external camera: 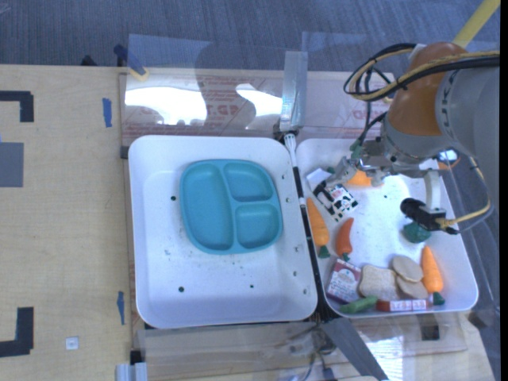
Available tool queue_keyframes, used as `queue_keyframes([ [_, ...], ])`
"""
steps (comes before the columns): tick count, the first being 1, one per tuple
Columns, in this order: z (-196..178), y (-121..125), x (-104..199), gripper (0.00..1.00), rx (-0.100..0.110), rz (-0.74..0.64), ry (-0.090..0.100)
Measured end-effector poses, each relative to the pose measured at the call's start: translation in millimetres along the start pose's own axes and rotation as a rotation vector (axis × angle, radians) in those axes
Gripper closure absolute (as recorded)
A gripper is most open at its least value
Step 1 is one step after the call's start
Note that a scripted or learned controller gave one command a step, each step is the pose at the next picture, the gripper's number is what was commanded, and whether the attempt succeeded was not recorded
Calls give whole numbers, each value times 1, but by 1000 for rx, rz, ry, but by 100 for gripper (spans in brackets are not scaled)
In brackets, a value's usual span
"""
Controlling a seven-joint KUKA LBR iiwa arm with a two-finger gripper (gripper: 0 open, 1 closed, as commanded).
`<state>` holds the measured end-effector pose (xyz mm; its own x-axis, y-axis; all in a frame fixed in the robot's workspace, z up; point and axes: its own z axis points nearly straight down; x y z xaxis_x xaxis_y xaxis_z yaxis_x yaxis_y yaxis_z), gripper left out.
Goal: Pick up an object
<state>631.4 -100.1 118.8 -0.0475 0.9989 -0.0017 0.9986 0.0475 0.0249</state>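
Note:
The right bin (464, 280) holds several toy foods. Among them are an orange carrot (317, 222), a red-orange pepper (344, 236), a pink packet (343, 280), a bread slice (378, 280), beige rounds (409, 270) and a second carrot (431, 268). My gripper (337, 195) hangs low over the bin's upper left part, just above and right of the first carrot. A small orange piece (359, 178) lies right beside it. The black and white parts at its tip hide what is under them.
The left bin (151, 276) carries a teal divided plate (230, 205). A dark green item (416, 219) lies at the right bin's right side. A green bean (361, 302) and a red stick (406, 305) lie along its front wall. Cables loop above the wrist.

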Motion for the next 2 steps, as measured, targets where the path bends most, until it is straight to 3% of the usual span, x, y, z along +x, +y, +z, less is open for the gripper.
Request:
queue_keyframes([
  [1,11,38,-12,0,-18,-32,-8],
  [2,10,34,-14,0,-15,-250,-6],
])
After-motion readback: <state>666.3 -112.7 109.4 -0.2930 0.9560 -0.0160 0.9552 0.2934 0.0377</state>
